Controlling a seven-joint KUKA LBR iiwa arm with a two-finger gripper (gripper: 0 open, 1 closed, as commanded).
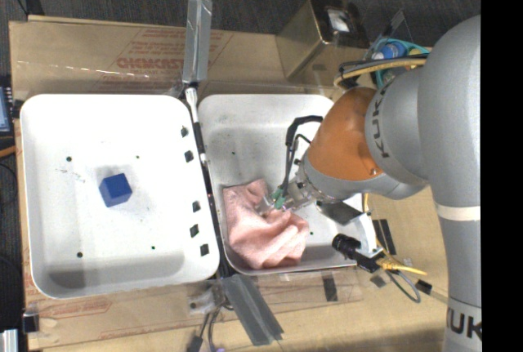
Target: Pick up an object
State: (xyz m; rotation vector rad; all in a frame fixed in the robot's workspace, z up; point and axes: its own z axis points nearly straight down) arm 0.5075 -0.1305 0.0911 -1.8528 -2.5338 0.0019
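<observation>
A crumpled pink cloth (257, 229) lies in the near left part of the right bin (245, 122). My gripper (274, 203) reaches down from the right and sits on the cloth's upper right part, touching it. The arm's orange band and grey body hide much of the right bin's right side. A blue cube (115, 189) rests in the left bin (49, 146), left of its middle.
A grey metal divider (196, 48) runs between the bins at the back. A tan box (315, 36) stands behind the right bin. Cardboard (98, 52) lies under and behind the bins. Clips and a yellow cable sit near the front right corner.
</observation>
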